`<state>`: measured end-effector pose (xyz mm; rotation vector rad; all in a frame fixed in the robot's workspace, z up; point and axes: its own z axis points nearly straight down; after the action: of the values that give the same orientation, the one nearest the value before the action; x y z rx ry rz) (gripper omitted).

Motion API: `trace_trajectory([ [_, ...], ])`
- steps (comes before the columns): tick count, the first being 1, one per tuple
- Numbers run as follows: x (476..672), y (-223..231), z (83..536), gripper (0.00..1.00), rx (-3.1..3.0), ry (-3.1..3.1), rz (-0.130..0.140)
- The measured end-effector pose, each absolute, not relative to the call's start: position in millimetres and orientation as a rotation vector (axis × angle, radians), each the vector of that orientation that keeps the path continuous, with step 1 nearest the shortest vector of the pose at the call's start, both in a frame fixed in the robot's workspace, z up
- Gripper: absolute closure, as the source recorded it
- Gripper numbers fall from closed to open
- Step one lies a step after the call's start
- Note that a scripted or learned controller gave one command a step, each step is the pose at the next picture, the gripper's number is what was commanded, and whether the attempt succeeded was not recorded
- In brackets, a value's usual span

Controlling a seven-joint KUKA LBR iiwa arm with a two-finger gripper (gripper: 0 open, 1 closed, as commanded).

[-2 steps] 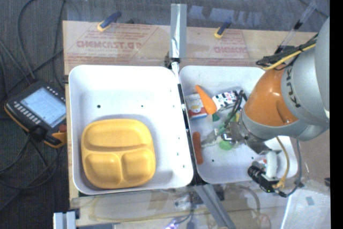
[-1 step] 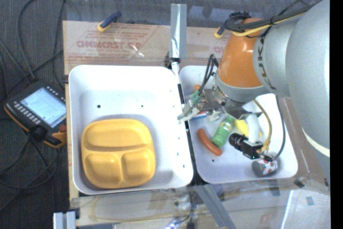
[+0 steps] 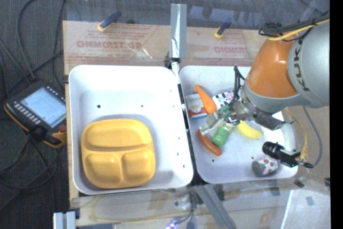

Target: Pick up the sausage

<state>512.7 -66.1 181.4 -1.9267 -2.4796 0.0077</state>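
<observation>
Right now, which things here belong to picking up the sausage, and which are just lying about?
Belongs to the job:
sausage
hand
right bin

Just lying about:
carrot
green bottle
banana
yellow tray
left bin

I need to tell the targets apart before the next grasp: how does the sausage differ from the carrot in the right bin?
The sausage is red-orange and lies low, near the bin's middle; the carrot is brighter orange and lies higher, toward the back. The sausage is partly covered by the green bottle under the hand; the carrot lies uncovered. Both are slim, elongated and slanted alike.
</observation>
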Motion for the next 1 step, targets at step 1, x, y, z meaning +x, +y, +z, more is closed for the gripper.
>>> trace_trajectory([
  [1,492.3,-121.9,101.0,0.00,-1.610,-2.693,0.005],
])
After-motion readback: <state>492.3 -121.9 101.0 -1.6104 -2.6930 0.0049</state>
